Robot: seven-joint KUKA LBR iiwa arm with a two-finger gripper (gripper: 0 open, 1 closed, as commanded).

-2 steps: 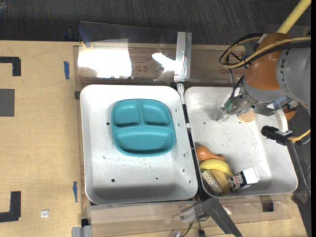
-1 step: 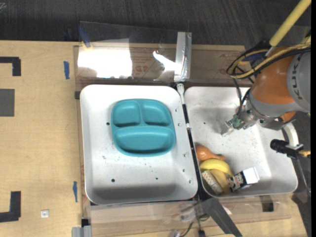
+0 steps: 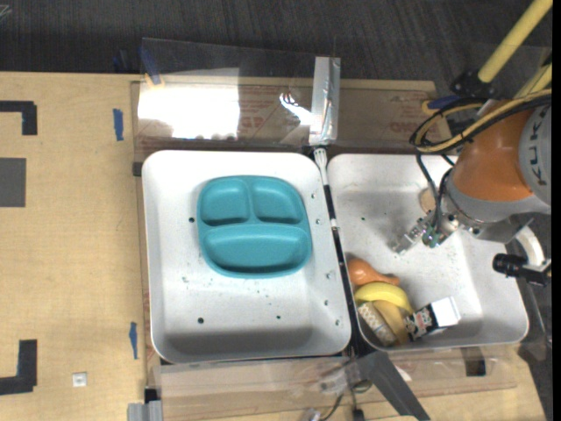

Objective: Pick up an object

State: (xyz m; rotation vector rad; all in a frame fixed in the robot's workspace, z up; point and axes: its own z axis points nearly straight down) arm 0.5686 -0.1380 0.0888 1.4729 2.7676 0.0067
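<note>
Arm (image 3: 504,169) is reaching in from the right over the right bin (image 3: 500,323), jaws (image 3: 414,235) hanging above bare bin floor near its middle. Can't tell how the jaws are standing, too small and blurred; nothing visible between them.

Candidate objects are bunching at the right bin's near-left corner: an orange rounded thing (image 3: 366,273), a yellow banana-like piece (image 3: 386,296) just below it and touching, a brownish speckled item (image 3: 377,321) under that, and a small white box with a dark end (image 3: 436,315) just beside them to the right. The whole cluster is lying toward the near edge and slightly left of the jaws, apart from them, no contact. The banana piece is running its long axis roughly left-right, a bit curved; the white box is tilting up toward the right.

Left bin (image 3: 175,323) is holding a teal divided tray (image 3: 254,224), well apart from the jaws, across the bin wall.

Writing: letters "KU" showing on the arm casing at the right edge; faint red print on the cardboard behind the bins, unreadable. Small label on the white box, unreadable.

Likely next: shifting toward the near-left corner and descending.
</note>
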